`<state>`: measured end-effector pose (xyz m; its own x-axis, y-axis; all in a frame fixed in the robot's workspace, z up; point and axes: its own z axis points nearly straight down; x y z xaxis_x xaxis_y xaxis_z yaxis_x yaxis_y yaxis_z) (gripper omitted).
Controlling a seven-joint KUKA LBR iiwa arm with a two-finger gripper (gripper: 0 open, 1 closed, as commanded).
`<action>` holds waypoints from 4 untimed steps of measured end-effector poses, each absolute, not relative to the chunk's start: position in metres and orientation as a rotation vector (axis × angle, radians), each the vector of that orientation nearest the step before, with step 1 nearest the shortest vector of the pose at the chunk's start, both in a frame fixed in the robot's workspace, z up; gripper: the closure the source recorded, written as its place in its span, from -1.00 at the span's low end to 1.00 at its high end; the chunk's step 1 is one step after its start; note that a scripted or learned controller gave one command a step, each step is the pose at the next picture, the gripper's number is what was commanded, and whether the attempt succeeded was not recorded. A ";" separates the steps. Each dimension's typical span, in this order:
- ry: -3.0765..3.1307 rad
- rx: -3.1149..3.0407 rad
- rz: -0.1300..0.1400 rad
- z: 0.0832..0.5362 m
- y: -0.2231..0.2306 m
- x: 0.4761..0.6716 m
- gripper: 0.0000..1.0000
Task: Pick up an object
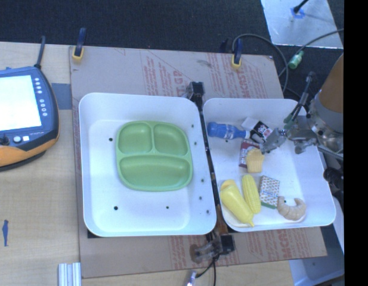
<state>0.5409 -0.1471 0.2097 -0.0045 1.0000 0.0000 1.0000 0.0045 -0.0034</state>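
Found nearest in the right bin (308, 177): a croissant (292, 208), a checked packet (268, 190), a corn cob (250, 192) and a long yellow fruit (234, 202), the last two with long axes running near to far, slightly slanted, and touching side by side.

Farther in, noted a small yellow piece (254, 158) against a dark red wrapper (247, 147). Judged this piece the likeliest object to pick: lay just to the near-left of the gripper (269, 143), close by, with no clear long axis to line up on. Called for only a short reach down and leftward.

Could not tell whether the gripper was spread or pressed together; saw nothing held in it.

Beyond, marked a blue tube (225, 130) lying left to right and a black-and-white packet (261, 127).

In the left bin (100, 207), saw a green divided plate (154, 155), well apart from the gripper.

Made out red print on the cardboard sheet (172, 70) over the desk (28, 219), too blurred to read; no legible brand anywhere.
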 end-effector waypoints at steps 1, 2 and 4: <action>-2.225 -2.213 0.006 0.091 -0.119 0.535 -1.00; -2.228 -2.211 0.009 0.101 -0.120 0.535 1.00; -2.224 -2.215 0.001 0.245 0.019 0.570 1.00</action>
